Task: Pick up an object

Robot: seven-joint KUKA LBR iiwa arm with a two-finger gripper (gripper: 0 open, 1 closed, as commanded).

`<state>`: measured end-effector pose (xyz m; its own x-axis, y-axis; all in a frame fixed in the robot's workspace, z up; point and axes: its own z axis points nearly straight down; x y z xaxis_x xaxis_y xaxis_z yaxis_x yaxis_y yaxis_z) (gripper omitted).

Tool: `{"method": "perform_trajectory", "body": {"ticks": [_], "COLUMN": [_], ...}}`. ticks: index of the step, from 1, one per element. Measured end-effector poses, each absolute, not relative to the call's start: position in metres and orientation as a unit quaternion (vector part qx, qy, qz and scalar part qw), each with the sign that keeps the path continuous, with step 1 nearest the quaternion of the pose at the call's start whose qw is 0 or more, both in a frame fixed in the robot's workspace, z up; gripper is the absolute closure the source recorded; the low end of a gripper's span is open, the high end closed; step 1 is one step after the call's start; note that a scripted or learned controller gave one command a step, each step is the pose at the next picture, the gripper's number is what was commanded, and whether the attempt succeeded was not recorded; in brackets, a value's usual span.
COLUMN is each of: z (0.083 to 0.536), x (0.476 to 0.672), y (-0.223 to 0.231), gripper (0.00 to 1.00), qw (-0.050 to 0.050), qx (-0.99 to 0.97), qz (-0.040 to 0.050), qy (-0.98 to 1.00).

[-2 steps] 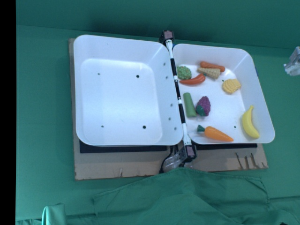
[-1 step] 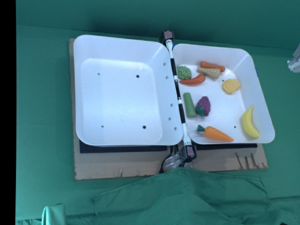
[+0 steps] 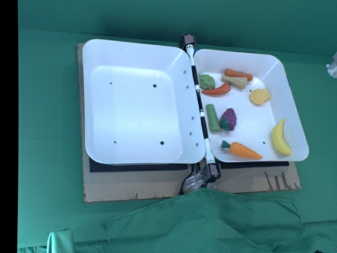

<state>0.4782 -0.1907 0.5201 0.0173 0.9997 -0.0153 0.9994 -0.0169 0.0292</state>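
Observation:
The right white bin (image 3: pixel 287 80) holds several toy foods. Near its left wall lie a green broccoli piece (image 3: pixel 207 81), a red chili (image 3: pixel 216 90) and a green cucumber (image 3: pixel 212 117). Purple grapes (image 3: pixel 228 118) sit touching the cucumber's right side. A pale yellow corn cob (image 3: pixel 235 81) and an orange-red sausage-like piece (image 3: pixel 238 74) lie at the back. A round yellow-orange piece (image 3: pixel 259 96) lies further right. An orange carrot (image 3: pixel 241 150) rests near the front wall. A yellow banana (image 3: pixel 280 138) lies by the right wall.
The left white bin (image 3: pixel 105 57) stands beside it, joined by a black-and-white divider rod (image 3: pixel 199 103). Both rest on a cardboard sheet (image 3: pixel 131 194) over green cloth. A fold of green cloth (image 3: pixel 210 220) rises at the front. A small pale grey shape (image 3: pixel 332 66) pokes in at the right edge.

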Motion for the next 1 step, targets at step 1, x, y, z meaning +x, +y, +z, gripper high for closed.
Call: {"method": "perform_trajectory", "body": {"ticks": [1], "z": [0.5333], "x": [0.4783], "y": [-0.1914], "gripper": [1.00], "qw": [0.019], "qx": [0.714], "qz": [0.0058], "qy": [0.700]}}
